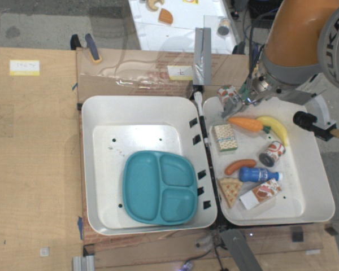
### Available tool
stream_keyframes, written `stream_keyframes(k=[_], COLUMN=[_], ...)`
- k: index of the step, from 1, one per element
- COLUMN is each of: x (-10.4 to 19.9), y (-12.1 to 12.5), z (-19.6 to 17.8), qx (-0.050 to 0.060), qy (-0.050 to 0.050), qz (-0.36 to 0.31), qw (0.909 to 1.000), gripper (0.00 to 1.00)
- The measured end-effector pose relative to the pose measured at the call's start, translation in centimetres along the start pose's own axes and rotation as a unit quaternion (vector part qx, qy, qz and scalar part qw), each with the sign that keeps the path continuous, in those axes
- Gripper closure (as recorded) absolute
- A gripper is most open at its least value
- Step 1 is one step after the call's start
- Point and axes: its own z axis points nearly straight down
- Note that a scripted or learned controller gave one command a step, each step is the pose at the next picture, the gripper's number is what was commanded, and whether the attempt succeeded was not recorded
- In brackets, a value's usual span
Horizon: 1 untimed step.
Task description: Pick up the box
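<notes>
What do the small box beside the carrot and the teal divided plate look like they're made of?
The box looks like printed cardboard: flat faces, sharp edges and a matte printed label, though it could be a plastic toy. The teal plate looks like moulded plastic: one uniform colour, rounded compartment ridges and a soft sheen.

You are looking at a robotics lab bench, not a home: a KUKA arm (pixel 305 33) reaches over two white bins (pixel 96 151) set on cardboard sheets (pixel 135 81) taped and clamped to a plywood bench (pixel 28 151). Toy food (pixel 247 123) lies in the right bin, a teal divided plate (pixel 160 188) in the left, and cables (pixel 243 4) trail behind.
</notes>
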Motion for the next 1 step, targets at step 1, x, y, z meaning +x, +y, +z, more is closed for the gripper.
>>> stream_keyframes(k=[1], x=[3.91], y=[7.10], z=[5.77], qx=[0.001], qy=[0.001], qz=[0.063], qw=[0.9980], gripper=[1.00])
